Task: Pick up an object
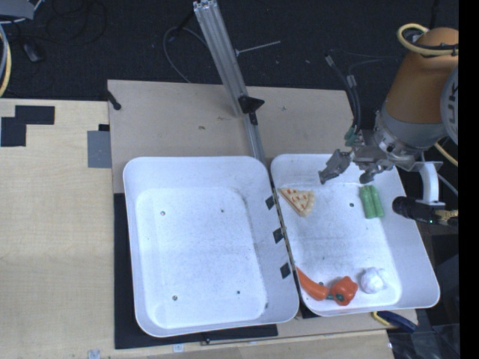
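I am viewing the bench from above; it is carrying two shallow white bins side by side. The left bin is lying nearer the middle of the scene, and the right bin is touching it along a shared edge fitted with small black clips. A slanted aluminium rail is running from the far side down toward the junction of the bins.

The arm, with its orange band, is reaching in from the right and hanging over the far edge of the right bin. The gripper is hovering there with its two fingers standing apart, clamping nothing.

In the right bin I am recording four items. A tan wedge, possibly a toy pizza slice, is lying near the left wall, just near of the gripper. A green block is lying toward the right wall, beside the gripper's right finger. At the near end, an orange-red toy pepper is resting just beside a white ball; the view is too coarse to confirm contact.
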`<action>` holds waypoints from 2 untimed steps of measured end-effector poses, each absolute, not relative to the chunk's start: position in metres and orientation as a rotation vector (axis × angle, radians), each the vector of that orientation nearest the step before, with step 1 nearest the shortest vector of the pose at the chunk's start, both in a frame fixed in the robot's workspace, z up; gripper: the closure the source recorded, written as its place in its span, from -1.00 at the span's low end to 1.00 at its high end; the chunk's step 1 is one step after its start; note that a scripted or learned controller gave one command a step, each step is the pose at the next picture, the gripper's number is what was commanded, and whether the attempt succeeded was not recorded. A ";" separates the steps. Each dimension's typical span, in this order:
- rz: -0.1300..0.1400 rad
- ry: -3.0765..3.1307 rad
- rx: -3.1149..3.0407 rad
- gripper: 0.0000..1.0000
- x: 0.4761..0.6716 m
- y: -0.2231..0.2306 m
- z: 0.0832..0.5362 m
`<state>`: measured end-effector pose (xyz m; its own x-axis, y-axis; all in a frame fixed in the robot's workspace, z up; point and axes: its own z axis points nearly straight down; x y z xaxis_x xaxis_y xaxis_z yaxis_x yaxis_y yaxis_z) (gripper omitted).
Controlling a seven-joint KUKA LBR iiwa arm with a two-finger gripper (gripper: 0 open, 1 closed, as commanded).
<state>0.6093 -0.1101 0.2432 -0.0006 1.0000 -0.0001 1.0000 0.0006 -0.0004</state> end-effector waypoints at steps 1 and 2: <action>0.009 -2.216 -2.218 -1.00 0.603 -0.138 0.113; 0.001 -2.217 -2.225 1.00 0.605 -0.140 0.127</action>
